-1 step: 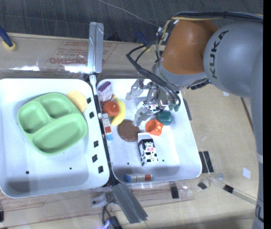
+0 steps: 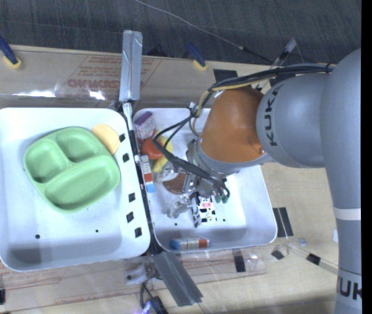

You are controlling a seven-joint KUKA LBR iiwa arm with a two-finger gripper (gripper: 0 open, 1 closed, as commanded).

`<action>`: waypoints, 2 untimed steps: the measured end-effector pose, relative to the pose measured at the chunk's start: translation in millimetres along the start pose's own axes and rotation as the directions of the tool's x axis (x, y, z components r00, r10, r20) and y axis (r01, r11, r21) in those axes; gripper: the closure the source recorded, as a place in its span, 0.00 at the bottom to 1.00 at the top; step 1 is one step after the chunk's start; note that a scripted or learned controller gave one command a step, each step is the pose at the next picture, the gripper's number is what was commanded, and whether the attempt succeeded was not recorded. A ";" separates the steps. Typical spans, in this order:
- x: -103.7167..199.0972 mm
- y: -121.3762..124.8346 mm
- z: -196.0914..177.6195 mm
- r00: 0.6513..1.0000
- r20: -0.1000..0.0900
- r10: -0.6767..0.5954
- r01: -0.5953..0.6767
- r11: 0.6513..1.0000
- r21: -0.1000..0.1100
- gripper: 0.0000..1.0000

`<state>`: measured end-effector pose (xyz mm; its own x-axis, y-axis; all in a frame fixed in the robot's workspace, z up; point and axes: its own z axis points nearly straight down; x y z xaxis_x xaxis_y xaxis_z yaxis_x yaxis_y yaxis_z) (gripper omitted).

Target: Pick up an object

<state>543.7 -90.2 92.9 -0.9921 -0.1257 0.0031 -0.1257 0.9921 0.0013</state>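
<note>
My gripper [image 2: 194,205] hangs low over the middle of the right bin [image 2: 254,221], under the orange band of the arm. Its metal fingers [image 2: 180,207] reach down among small objects, beside a black-and-white spotted item [image 2: 206,213] and a brown round thing [image 2: 172,183]. Along the bin's left side lie an orange piece [image 2: 152,150], a yellow piece [image 2: 163,154] and a purple-capped object [image 2: 144,120]. A small tube with red and blue ends [image 2: 189,243] lies near the bin's front wall. The wrist hides what lies directly beneath it.
In the left bin [image 2: 16,241] sit a green divided plate [image 2: 74,169] and a yellow object [image 2: 106,137] by its far right corner. A divider with black marks [image 2: 135,195] separates the bins. The arm's big grey body covers the right side.
</note>
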 end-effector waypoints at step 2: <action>-18.7 -7.0 0.1 0.994 0.006 0.111 -0.111 0.994 0.001 1.00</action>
<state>563.1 -94.8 92.7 -0.9999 -0.0143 -0.0031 -0.0143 0.9999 -0.0002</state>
